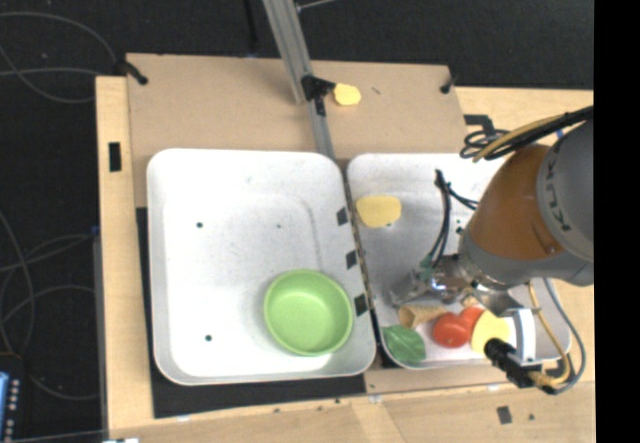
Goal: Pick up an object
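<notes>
A smooth round green bowl sits in the left bin; the right bin holds a pale yellow disc, a green leaf-like piece, a red piece and a yellow one — all glossy. The gripper is low in the right bin just above these pieces — I cannot tell its state.

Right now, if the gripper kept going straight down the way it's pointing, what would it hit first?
Most likely the cluster at the near end of the right bin: the gripper sits just above the red object, with a tan piece beside it. Depth is unclear from this slanted view, so either could be touched first.
</notes>
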You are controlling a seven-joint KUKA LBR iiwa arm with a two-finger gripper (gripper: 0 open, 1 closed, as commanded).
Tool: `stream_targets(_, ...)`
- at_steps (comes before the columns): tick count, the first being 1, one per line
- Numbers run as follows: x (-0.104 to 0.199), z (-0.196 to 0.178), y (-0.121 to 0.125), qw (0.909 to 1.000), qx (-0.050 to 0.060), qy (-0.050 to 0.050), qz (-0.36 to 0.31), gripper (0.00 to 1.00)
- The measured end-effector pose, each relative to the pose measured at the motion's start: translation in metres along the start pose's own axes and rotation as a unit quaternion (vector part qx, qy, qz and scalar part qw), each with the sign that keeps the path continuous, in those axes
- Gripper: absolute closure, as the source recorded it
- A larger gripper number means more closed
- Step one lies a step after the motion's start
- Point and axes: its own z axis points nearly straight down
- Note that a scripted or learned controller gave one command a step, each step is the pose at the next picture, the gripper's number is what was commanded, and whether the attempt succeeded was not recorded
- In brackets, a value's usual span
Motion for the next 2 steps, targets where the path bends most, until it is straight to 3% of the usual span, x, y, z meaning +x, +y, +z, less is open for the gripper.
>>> stream_targets(1,-0.001,-0.011,0.001,1.0000,-0.002,0.000,0.002,1.00)
stream_targets(2,0.006,-0.069,0.010,1.0000,-0.003,-0.001,-0.003,1.00)
